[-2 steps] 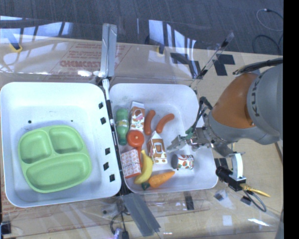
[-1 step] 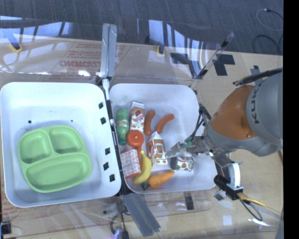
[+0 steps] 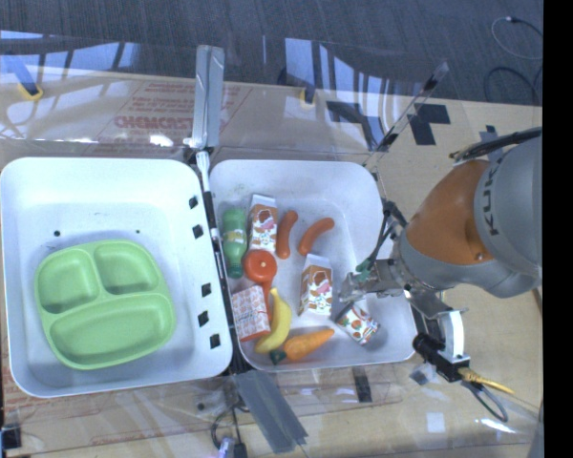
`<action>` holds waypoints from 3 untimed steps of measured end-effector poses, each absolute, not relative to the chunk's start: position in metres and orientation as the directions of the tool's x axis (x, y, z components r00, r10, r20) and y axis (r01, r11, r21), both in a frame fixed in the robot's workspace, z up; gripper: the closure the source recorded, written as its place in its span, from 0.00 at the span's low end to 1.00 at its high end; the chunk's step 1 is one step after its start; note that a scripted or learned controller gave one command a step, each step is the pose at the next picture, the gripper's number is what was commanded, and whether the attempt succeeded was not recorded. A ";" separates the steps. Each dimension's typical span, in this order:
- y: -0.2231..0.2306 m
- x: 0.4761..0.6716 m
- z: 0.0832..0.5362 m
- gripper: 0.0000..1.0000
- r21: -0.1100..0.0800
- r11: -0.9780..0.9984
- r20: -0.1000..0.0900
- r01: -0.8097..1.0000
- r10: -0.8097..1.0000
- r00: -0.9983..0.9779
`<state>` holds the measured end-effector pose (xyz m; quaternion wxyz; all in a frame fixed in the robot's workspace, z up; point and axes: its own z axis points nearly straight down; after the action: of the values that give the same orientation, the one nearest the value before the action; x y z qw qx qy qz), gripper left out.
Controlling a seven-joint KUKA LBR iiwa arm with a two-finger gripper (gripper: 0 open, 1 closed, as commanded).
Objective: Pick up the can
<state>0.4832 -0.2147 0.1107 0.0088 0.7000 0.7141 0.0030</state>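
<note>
The gripper (image 3: 355, 299) is right down in the near right corner of the right bin (image 3: 382, 194), hard against the can (image 3: 360, 324), which lies tipped on its side, long axis slanting toward that corner, though whether it's clamped I cannot tell.

Red mirrored print runs across the clear sheet (image 3: 153, 113) at twelve o'clock above the left bin (image 3: 19, 189); its letters cannot be made out. At three o'clock, the arm (image 3: 497, 222) bears dark letters, seemingly "KU", partly cut off.
</note>
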 end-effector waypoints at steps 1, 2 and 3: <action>-0.215 0.483 0.111 0.00 0.017 0.020 -0.008 1.000 1.000 -0.020; -0.215 0.483 0.111 0.00 0.017 0.020 -0.008 1.000 1.000 -0.020; -0.215 0.482 0.104 0.00 0.018 0.049 -0.009 0.999 0.999 -0.049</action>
<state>0.4824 -0.2154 0.1035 0.0094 0.6896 0.7241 0.0033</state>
